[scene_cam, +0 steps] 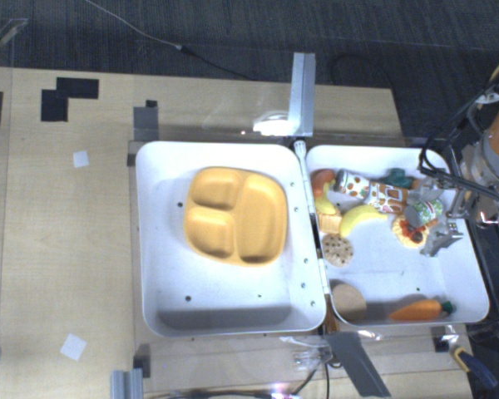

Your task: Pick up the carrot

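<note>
The carrot point(416, 310), orange with a small green top at its right end, lies flat along the front wall of the right bin point(474, 285). My gripper point(439, 236) hangs over the right side of that bin, beyond the carrot and well apart from it, close to a small round orange and red toy point(409, 233). The grey arm point(491, 152) comes in from the right edge. Nothing orange shows at the gripper.
The right bin also holds a banana point(359, 218), a spotted cookie point(337, 248), a printed bottle point(373, 191), a tomato-like piece point(323, 179) and a brown disc point(348, 298) left of the carrot. A yellow divided plate point(236, 214) sits in the left bin point(162, 306).
</note>
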Robot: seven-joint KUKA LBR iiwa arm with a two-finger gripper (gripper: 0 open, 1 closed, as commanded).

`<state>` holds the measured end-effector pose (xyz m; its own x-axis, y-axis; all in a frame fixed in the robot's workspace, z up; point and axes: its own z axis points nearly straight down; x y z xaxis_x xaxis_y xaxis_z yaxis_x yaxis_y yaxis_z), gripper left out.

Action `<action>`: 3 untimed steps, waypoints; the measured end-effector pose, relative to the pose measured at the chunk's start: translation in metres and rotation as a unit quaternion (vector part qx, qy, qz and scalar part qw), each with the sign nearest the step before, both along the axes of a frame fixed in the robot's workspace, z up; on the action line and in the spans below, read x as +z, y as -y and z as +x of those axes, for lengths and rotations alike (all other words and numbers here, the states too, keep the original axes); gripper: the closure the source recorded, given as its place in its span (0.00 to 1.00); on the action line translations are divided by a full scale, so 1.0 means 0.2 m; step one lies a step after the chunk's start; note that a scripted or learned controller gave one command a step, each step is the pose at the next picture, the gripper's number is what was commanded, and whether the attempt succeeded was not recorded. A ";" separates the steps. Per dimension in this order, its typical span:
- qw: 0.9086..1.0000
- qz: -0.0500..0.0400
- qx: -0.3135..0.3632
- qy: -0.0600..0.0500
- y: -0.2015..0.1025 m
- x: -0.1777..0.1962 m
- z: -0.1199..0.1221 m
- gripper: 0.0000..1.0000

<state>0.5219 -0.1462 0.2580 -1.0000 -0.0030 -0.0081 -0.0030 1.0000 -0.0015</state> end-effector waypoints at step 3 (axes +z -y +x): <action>0.997 0.000 -0.079 0.005 -0.20 -0.84 -0.14 0.00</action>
